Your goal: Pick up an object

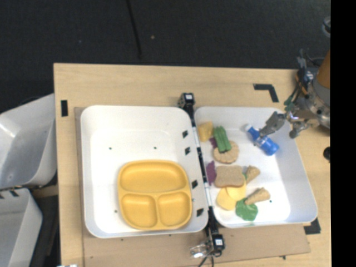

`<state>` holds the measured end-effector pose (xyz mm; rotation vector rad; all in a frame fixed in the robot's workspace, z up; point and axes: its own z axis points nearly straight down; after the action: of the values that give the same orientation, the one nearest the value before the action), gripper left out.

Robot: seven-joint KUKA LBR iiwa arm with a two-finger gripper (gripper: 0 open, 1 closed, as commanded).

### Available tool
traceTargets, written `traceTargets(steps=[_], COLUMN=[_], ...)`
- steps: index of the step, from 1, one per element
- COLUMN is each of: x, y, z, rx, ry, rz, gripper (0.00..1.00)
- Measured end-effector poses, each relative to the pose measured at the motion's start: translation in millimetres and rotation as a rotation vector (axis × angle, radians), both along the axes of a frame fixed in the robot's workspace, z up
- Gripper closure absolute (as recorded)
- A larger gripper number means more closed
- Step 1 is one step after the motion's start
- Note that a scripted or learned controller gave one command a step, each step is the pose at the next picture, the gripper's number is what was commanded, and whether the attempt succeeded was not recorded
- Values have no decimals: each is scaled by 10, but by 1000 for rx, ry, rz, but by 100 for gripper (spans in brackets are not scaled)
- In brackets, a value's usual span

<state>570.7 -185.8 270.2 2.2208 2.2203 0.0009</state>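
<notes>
The right bin (295, 177) holds toy food and a blue cylinder (263, 140), which lies near its upper right. My gripper (281, 130) reaches in from the right over that bin's far right corner. It is open, with its fingers spread. The left finger (271, 122) is right beside the blue cylinder's upper end, and nothing sits between the fingers. Further left lie a green strip (221, 138) on a round biscuit (226, 153), a brown bread slice (229, 176), a yellow disc (230, 197) and a green lump (246, 211).
A yellow divided plate (154, 194) lies in the left bin (100, 132). A ridge with black clips (198, 160) separates the two bins. A purple piece (211, 169) and a yellow piece (206, 130) lie close to it. Two tan wedges (257, 195) sit by the bread.
</notes>
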Motion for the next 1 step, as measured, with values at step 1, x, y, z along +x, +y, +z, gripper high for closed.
traceTargets(steps=[1], x=[-879], y=[-83], z=[-1471], rx=[5], ry=[18], rz=[-5], gripper=[0])
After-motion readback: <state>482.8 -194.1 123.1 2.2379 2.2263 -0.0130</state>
